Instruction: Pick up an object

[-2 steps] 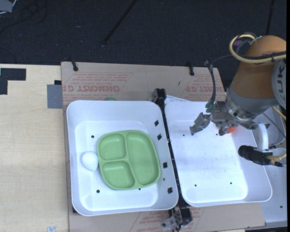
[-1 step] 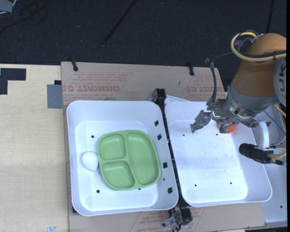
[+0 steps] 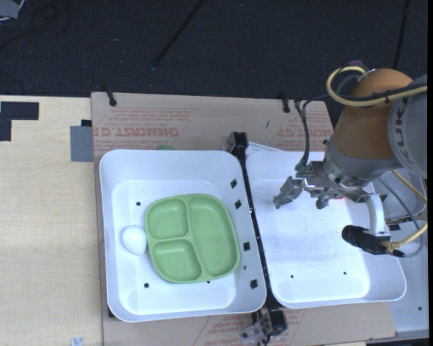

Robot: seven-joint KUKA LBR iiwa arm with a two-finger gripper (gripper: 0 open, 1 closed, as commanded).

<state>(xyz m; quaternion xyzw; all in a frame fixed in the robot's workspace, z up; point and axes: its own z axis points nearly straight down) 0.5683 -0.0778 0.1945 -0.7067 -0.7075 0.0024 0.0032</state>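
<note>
Both bins, the left bin (image 3: 123, 175) and the right bin (image 3: 332, 283), are plain white. The divided plate (image 3: 192, 238) in the left bin is uniform light green across its three compartments. The egg-shaped object (image 3: 134, 239) touching its left edge is white. The gripper (image 3: 303, 196) is dark grey metal. The arm (image 3: 411, 132) is grey, with an orange band (image 3: 372, 121) above the wrist. The cardboard sheet (image 3: 180, 125) under the bins is tan with red printed lettering. The bench (image 3: 36, 222) is pale wood with black and grey rectangular markings.

The light wooden bench (image 3: 36, 215) has a flat brown cardboard sheet (image 3: 173, 125) on it. Two shallow white plastic bins, left (image 3: 123, 171) and right (image 3: 332, 294), sit side by side on the cardboard.
</note>
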